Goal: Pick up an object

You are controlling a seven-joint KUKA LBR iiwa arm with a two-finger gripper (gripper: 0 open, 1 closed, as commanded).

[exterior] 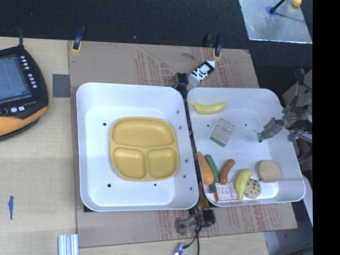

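Here the jaws (265, 133), state unclear, hover above the right bin (249, 102).

The arm (300, 122) is cut off at the right, beside the right bin (276, 97); little beyond the gripper (267, 132) is seen, and the finger state cannot be made out (too small, blurred). The handheld controller (18, 89), well left of the right bin, is cropped by the left edge. Print on the small card (221, 132) inside that bin cannot be read. The red-and-white packet (226, 192) at its near wall is partly covered by the sausage (227, 170) and banana (243, 181).
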